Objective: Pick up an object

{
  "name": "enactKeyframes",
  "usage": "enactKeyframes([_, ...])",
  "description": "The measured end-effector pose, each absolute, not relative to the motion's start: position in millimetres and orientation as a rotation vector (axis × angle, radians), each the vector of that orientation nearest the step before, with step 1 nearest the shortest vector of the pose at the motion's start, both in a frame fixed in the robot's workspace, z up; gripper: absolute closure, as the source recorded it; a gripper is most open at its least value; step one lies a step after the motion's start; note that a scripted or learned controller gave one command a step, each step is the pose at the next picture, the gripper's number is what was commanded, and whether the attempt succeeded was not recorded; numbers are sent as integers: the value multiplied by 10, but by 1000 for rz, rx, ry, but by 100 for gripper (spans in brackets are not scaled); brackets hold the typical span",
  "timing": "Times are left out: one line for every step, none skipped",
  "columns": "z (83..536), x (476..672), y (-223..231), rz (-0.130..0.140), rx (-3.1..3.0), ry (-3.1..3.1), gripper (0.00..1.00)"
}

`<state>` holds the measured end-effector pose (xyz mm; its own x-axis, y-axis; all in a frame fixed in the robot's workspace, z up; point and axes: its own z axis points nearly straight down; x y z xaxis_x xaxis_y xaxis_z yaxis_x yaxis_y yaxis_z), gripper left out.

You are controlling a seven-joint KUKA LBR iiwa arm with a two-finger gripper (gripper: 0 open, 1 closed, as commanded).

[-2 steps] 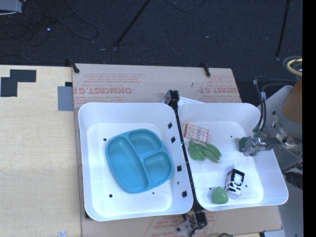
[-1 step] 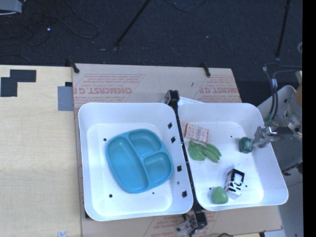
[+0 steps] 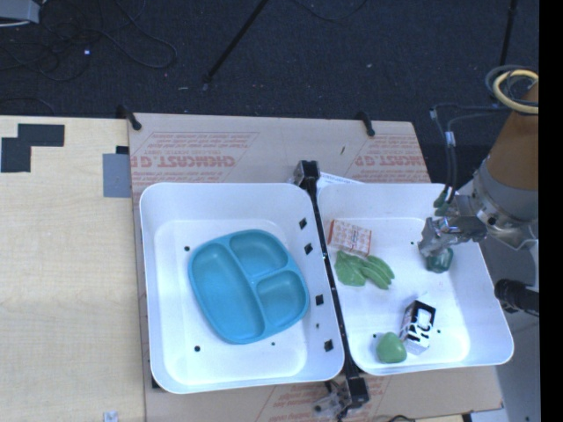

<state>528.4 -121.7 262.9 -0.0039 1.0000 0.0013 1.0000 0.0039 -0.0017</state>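
Observation:
My gripper (image 3: 437, 251) hangs over the right bin (image 3: 479, 301), near its right wall, on the grey arm with the orange band (image 3: 515, 148). A small dark greenish shape sits at its lower tip; I cannot tell whether it is a separate object. In the right bin lie a green pea-pod toy (image 3: 362, 271), a red and white packet (image 3: 349, 236), a green round lump (image 3: 391, 348) and a black and white block (image 3: 420, 322). The gripper is to the right of the pea pods and above the block in the view.
The left bin (image 3: 167, 280) holds a blue divided plate (image 3: 248, 284). A black divider (image 3: 322, 271) runs between the two bins. Cardboard (image 3: 229, 152) lies under both bins, with pale wood bench (image 3: 62, 280) at left.

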Motion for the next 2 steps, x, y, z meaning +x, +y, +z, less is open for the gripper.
enactKeyframes([2566, 5389, -814, 2, -2216, -2222, 100])
enactKeyframes([2488, 5457, -222, 3, -2212, -2223, 100])
